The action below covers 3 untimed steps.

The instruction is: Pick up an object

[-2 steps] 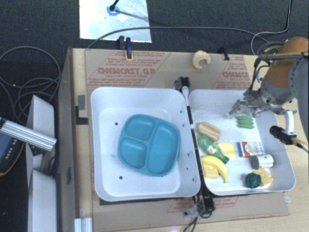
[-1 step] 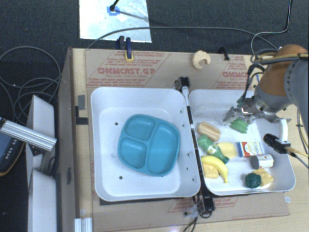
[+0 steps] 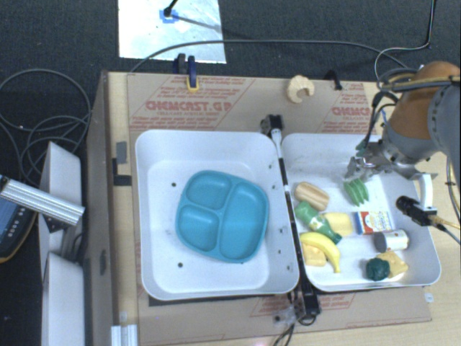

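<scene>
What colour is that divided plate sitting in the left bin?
Light blue, a teal-ish shade; the divided plate shows plainly in the camera view.

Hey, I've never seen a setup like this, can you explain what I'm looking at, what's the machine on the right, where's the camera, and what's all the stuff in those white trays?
This is a single camera looking down at a slant on a workbench. The grey and orange shape at the right is a robot arm; its gripper hangs just above a green toy vegetable in the right bin. That bin also holds toy food: a bread roll, a green bottle, a banana, a small carton and a few more pieces. The left bin holds a blue divided plate. I see nothing between the gripper's fingers.
</scene>
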Each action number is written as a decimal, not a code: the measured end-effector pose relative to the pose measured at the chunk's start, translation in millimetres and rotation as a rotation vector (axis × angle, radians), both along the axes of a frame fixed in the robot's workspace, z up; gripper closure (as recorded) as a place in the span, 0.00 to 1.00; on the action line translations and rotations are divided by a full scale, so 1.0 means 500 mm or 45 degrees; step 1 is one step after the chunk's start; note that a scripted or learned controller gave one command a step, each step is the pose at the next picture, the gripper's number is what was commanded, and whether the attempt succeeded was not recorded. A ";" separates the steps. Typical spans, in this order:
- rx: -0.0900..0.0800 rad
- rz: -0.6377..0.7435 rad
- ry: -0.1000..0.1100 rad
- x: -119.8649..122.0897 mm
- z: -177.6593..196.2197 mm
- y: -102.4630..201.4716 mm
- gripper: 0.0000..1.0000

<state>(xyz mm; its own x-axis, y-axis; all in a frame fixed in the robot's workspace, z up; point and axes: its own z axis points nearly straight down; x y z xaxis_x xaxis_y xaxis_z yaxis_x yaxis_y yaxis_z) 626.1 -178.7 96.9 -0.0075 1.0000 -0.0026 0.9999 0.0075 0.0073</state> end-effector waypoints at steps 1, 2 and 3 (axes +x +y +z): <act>0.000 0.001 0.000 0.000 0.000 0.000 0.00; 0.003 -0.007 0.007 -0.067 -0.009 0.040 0.00; 0.002 -0.006 0.003 -0.064 0.014 0.038 1.00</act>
<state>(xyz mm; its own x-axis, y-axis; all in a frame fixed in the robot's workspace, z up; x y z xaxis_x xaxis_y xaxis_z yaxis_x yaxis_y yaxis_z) 594.0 -159.5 103.9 -0.0027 1.0000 -0.0014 1.0000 0.0027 0.0049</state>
